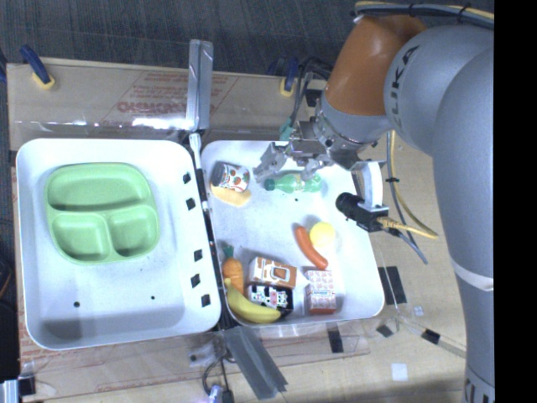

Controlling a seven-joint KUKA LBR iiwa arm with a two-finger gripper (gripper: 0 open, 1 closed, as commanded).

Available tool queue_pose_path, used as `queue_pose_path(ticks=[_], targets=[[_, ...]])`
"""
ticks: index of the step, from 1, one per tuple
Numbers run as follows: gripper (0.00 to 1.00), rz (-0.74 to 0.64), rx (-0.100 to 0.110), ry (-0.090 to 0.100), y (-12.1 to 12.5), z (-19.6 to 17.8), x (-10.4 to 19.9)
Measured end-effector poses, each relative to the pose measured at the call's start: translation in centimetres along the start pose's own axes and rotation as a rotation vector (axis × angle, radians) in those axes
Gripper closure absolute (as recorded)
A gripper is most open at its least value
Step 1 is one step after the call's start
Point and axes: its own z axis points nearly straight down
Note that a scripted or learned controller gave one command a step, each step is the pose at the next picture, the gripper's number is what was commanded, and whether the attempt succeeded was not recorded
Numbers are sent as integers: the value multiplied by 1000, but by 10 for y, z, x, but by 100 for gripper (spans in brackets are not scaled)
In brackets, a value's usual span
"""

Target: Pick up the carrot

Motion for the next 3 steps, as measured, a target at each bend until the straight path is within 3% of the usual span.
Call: queue_pose_path(ticks=[1,3], targets=[[0,-220,-7,-2,37,-18,31],[0,-684,-3,-2,-28,48,64]])
